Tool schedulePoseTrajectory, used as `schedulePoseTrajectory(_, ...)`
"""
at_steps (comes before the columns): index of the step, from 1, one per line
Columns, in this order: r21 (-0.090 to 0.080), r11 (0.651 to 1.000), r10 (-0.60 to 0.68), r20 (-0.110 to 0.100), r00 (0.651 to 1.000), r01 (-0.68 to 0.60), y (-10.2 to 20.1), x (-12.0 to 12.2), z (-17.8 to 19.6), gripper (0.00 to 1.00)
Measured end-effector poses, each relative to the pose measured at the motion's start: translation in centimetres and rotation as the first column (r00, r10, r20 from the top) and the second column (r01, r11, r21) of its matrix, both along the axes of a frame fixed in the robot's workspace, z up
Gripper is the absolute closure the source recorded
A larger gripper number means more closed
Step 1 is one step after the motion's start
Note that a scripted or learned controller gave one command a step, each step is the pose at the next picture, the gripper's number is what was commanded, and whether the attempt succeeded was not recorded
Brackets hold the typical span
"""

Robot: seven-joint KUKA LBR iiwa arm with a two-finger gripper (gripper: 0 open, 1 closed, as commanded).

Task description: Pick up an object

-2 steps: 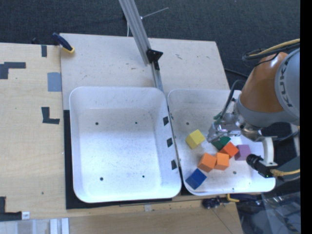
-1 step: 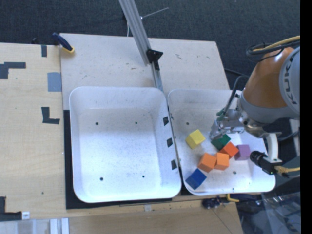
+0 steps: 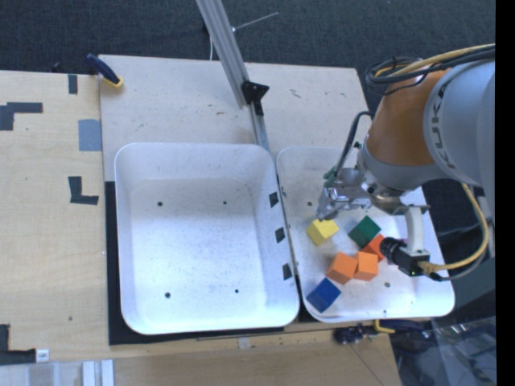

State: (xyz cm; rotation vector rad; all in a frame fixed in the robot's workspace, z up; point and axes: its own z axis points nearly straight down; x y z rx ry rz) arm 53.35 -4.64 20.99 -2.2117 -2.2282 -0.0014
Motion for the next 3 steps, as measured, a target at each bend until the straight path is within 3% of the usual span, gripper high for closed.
schedulePoseTrajectory(3, -0.001, 1.0, -0.001, 0.002, 1.0, 0.001, 13.3, 6.6, 2.8, 1.0)
